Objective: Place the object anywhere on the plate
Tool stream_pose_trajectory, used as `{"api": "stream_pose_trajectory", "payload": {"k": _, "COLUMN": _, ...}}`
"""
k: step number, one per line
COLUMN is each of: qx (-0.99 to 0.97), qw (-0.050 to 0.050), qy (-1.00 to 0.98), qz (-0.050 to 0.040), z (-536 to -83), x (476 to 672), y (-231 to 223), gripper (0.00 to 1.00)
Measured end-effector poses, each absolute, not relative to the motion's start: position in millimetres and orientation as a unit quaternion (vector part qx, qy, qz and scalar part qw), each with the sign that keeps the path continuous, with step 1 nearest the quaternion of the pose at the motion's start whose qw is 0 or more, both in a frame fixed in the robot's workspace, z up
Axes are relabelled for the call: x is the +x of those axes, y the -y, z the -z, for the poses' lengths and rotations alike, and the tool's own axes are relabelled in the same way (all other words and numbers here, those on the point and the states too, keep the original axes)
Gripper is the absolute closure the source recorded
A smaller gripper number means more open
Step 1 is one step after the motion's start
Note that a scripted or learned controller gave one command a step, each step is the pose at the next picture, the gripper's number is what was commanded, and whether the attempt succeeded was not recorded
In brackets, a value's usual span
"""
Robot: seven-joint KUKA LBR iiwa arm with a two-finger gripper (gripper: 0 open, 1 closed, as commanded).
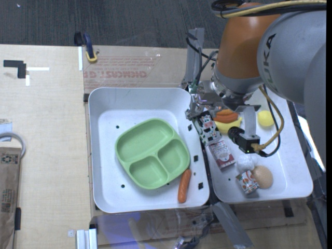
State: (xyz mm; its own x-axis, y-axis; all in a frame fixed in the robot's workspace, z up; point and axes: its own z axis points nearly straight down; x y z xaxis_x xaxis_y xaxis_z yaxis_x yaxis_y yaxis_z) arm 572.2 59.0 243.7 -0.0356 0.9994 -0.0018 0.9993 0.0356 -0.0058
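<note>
Where cardboard (124,72) reads mirrored "CHEMCAST", arm (290,40) lettered "KUKA", green plate (152,153) below.

arm (298,45): showing a bulky, rounded grey casing with dark letters printed on its side, partly cut off
band (244,40): wrapping the wrist in glossy orange, catching a soft highlight
cables (270,7): running as a yellow line and black leads over the top of the orange part; another black lead is looping beside the wrist
wrist mount (233,90): sitting under the orange band as a grey metal block with dark fittings
</note>
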Motion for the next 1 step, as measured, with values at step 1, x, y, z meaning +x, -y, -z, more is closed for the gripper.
{"api": "stream_pose_trajectory", "payload": {"k": 1, "qx": -0.694, "qw": 0.001, "qy": 0.720, "qz": -0.0027, "z": -243.9, "x": 572.3, "y": -59.0, "gripper": 0.00}}
